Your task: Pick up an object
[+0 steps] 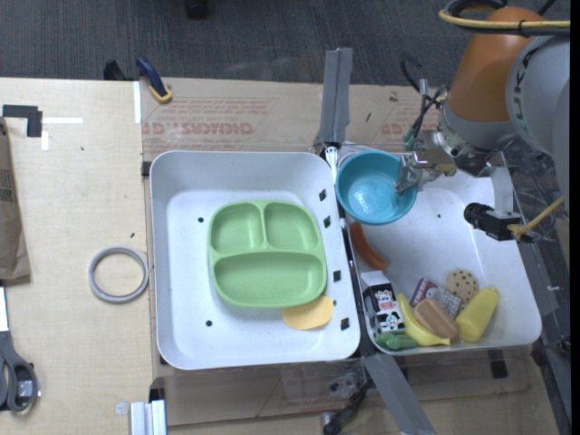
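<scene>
A blue bowl (372, 191) hangs at the back left corner of the right bin (512, 270), overlapping the divider between the bins. My gripper (408, 174) reaches in from the right and is shut on the bowl's right rim, one finger inside the bowl and one outside. Lower in the same bin lie an orange piece (367, 247), a cow-print carton (383, 306), a banana (412, 326), a hot dog (436, 320), a cookie (462, 285) and a yellow corn cob (479, 313).
The left bin (172, 243) holds a green divided plate (267, 252) and a yellow slice (308, 314). On the bench to the left are a tape ring (119, 273), scissors (18, 383) and a brown bag (11, 207).
</scene>
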